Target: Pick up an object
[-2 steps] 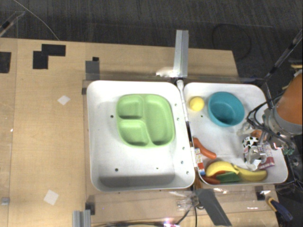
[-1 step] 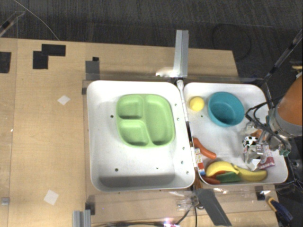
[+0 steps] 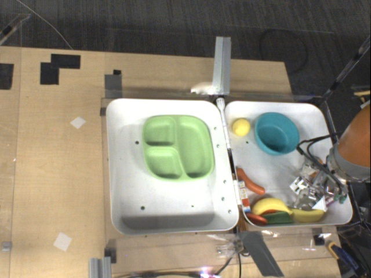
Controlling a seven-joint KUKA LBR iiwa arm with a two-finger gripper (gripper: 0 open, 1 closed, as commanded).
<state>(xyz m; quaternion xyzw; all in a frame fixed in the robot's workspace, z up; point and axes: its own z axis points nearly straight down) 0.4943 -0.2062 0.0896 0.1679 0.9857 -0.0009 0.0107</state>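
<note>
While the gripper (image 3: pixel 307 191) is lowered into the near right part of the right bin (image 3: pixel 261 110), no object is seen between its fingers, and whether they are spread or closed cannot be told from the camera view. The left bin (image 3: pixel 124 155) lies well to the gripper's left and contains a green divided tray (image 3: pixel 177 146). A teal bowl (image 3: pixel 277 132) stands beyond the gripper, apart from it. A yellow banana (image 3: pixel 271 204) lies just to its left, towards the near wall, with a red and green piece (image 3: pixel 272 217) against it. An orange sausage-shaped toy (image 3: pixel 250 182) lies further left. A small yellow ball (image 3: pixel 240 126) rests beside the bowl. The pick is judged incomplete: nothing is lifted, and a grasp and raise remain.
</note>
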